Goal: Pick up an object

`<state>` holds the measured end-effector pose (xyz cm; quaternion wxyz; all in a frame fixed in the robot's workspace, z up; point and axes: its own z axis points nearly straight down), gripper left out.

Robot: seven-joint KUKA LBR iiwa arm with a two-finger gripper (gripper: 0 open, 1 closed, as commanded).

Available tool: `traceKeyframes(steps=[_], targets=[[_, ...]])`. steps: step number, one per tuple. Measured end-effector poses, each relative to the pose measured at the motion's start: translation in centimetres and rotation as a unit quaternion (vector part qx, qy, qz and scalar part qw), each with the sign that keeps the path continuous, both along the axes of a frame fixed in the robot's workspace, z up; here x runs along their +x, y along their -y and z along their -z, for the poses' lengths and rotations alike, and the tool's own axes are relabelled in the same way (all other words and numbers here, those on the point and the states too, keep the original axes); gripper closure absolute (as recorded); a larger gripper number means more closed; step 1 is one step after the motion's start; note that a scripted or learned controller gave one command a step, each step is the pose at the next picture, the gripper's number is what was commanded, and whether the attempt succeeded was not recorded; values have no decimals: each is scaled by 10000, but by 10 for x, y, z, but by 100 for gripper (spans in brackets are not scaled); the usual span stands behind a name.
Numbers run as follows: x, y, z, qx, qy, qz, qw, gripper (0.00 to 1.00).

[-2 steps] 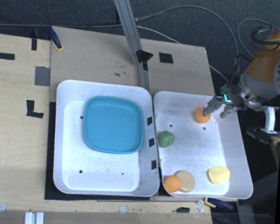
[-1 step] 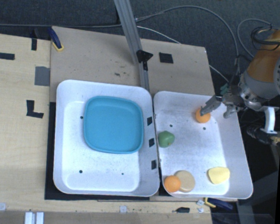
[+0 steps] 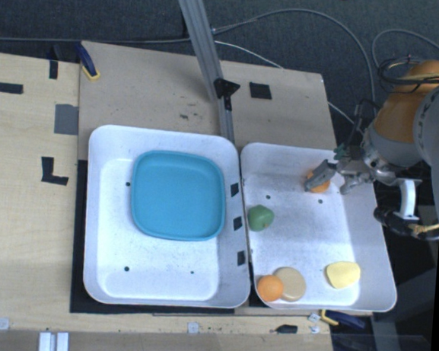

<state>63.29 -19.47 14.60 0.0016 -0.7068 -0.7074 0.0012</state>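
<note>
My gripper hangs over the far right corner of the right bin, its two fingers spread apart and open. A small orange object lies on the bin floor partly under the left finger; it is beside that finger, not gripped between the two. Further down the same bin lie a green ball, an orange ball, a beige round piece touching the orange ball, and a yellow block.
The left bin holds a blue square plate. A grey metal post rises slantwise behind the bins. Cables trail over the dark floor at the back right. The arm's orange band sits at the right edge.
</note>
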Motion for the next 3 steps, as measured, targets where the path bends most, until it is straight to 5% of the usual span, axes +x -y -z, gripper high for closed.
traceKeyframes(steps=[1,2,3], targets=[[-1,-1,53,2,-6,0,10000,0],[0,-1,40,-5,17,-3,10000,100],[3,-3,-2,-6,34,0,10000,100]])
